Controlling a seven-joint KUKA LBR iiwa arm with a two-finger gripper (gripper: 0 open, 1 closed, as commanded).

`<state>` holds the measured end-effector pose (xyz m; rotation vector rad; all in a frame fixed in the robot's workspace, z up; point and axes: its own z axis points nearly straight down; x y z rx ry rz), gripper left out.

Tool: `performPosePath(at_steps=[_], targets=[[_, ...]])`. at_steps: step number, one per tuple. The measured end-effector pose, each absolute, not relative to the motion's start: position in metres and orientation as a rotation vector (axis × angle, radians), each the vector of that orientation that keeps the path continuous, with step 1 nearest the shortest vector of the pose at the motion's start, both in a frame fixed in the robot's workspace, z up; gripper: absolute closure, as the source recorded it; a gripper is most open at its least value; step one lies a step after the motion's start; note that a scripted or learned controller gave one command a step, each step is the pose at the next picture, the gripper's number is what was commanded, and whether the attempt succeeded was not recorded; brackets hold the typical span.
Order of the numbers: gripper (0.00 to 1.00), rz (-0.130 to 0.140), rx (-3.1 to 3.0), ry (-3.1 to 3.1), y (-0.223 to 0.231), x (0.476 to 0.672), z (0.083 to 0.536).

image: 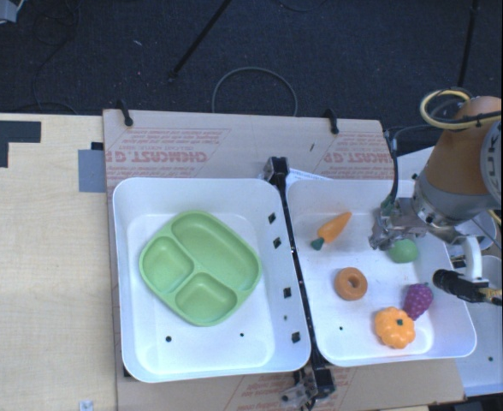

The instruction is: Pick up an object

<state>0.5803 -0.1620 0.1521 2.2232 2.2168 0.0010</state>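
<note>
Green object directly beneath claw, touching.

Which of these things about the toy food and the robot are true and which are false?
1. The green plate lies in the left bin. True.
2. The carrot sits on the green plate. False: it lies in the right bin.
3. The gripper is right by the green ball. True.
4. The donut is in the left bin. False: it is in the right bin, below the carrot.
5. The orange pumpkin lies next to the purple grapes. True.
</note>
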Motion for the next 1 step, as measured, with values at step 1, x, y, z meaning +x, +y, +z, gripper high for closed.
performPosePath(at_steps=[1], targets=[[1.00,0.001,2.219,2.223,-0.1599,0.5748,0.1968]])
